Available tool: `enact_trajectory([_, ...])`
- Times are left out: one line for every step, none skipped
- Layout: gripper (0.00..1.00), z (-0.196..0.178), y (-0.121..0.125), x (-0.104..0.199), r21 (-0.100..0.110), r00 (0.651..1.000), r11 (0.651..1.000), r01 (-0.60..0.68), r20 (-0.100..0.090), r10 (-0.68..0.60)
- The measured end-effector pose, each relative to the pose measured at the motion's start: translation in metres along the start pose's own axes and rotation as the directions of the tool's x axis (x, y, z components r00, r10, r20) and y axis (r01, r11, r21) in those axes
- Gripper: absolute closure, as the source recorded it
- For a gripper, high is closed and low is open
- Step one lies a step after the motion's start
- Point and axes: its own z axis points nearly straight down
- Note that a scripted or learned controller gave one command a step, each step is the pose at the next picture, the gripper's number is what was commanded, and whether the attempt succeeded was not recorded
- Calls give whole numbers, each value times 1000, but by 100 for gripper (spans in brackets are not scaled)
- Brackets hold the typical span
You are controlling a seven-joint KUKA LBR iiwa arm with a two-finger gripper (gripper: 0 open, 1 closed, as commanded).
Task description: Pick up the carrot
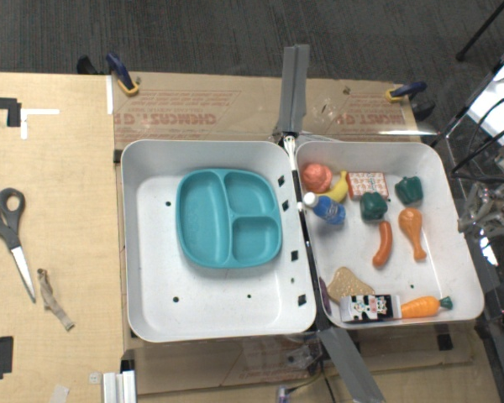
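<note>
In the near right corner of the right bin (459, 243), the carrot (418, 308) lies along the near wall, just beside a black-and-white carton (370, 308), probably light, stiff, slippery plastic, best pinched across its thick orange middle.

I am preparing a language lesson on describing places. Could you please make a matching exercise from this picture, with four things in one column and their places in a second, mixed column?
Things:
1. carrot
2. divided plate
3. scissors
4. sausage

Places:
A. on the wooden bench, left of both bins
B. near corner of the right bin, beside a small carton
C. in the left bin
D. middle of the right bin

Pairs: 1-B, 2-C, 3-A, 4-D
</note>
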Motion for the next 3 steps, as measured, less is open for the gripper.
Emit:
enact_trajectory([100, 50, -29, -62, -1, 976, 976, 216, 2, -216])
enact_trajectory([100, 159, 10, 17, -4, 938, 938, 347, -1, -347])
enact_trajectory([100, 34, 66, -26, -1, 918, 918, 396, 1, -396])
